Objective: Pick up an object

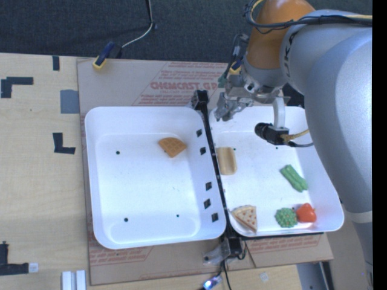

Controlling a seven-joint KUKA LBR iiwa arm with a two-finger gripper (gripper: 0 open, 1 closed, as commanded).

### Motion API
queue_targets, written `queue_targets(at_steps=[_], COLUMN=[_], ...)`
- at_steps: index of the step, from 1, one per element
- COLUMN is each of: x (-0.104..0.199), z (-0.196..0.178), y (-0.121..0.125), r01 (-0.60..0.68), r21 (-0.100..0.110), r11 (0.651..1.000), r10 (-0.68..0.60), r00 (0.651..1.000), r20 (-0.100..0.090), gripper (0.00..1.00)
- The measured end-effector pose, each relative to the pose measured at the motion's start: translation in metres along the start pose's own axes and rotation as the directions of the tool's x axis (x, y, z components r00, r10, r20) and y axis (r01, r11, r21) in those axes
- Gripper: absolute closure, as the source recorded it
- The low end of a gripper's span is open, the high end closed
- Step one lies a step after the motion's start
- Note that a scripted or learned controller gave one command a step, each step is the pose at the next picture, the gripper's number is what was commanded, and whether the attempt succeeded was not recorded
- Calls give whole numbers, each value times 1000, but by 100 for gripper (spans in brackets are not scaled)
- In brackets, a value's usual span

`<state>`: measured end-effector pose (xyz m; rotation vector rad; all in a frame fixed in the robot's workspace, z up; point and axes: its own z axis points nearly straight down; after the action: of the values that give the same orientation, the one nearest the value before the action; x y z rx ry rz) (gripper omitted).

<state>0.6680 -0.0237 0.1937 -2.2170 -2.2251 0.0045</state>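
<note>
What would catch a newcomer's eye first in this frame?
The big grey arm with its orange band fills the upper right, its gripper over the far end of the divider between the bins. Next come the red and green toy foods in the right bin's near corner.

Glossy white plastic bins (103, 162), matt brown cardboard sheet (175, 83), smooth grey arm (344, 101)

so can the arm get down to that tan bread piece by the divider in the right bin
Probably yes. The bread piece lies flat with bare bin floor around it, just below the gripper. The divider close on its left may crowd the jaws.
</note>
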Motion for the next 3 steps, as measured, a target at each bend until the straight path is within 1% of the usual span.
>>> queue_targets(at_steps=[1, 2, 3], x=[78, 74, 129], z=[-10, -19, -78], y=[-32, -31, -63], r01=[4, 1, 3], r21=[0, 0, -4], r11=[1000, 1000, 1000], r10=[-4, -1, -3], r00=[1000, 1000, 1000], r20=[-3, -1, -4], gripper=[100, 100, 100])
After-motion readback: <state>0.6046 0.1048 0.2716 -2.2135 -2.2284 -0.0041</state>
